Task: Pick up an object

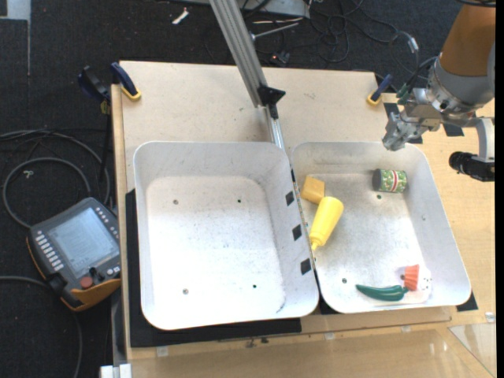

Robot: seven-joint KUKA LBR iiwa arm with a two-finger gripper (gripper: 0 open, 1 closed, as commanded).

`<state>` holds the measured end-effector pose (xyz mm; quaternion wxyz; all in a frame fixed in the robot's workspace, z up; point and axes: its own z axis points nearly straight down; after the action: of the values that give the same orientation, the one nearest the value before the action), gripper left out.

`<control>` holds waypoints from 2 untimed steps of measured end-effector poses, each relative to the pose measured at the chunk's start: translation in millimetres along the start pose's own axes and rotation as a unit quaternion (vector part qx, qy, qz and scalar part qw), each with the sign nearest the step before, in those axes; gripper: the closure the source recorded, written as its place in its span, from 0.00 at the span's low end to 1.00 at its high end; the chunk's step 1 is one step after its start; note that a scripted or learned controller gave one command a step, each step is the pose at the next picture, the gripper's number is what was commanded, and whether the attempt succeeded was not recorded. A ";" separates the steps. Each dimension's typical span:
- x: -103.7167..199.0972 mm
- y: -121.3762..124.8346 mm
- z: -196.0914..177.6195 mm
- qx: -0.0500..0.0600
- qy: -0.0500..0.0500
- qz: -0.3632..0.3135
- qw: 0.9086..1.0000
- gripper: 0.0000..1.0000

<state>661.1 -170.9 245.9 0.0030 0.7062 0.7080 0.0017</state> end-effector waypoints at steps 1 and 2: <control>0.0 1.6 -39.9 0.000 0.000 0.000 1.000 1.00; 52.1 -6.0 -22.9 0.004 0.002 -0.002 1.000 1.00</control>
<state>654.8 -118.8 268.7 -0.0011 0.7045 0.7097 0.0000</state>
